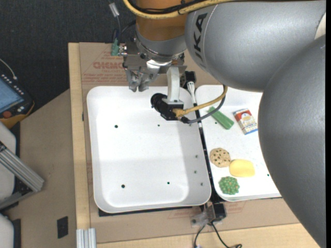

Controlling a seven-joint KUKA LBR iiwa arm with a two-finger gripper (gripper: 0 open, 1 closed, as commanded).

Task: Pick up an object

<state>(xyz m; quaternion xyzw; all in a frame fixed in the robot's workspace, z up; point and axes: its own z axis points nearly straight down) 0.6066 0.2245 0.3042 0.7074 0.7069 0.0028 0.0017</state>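
My gripper [138, 82] hangs over the far rim of the left bin [103, 138], near its back edge, with nothing visible in it. The objects lie in the right bin [258, 192]: a green flat piece [223, 120], a small red, white and blue box [246, 122], a round cookie [220, 157], a yellow lemon-like lump [241, 168] and a bumpy green ball [229, 185]. All of them lie well to the right of the gripper and nearer the front. The arm's grey body hides the far right part of that bin.
A black fitting [162, 106] with a yellow cable hangs from the wrist over the left bin's back right area. The divider between the bins [204, 149] runs front to back. Brown cardboard [83, 66] surrounds the bins.
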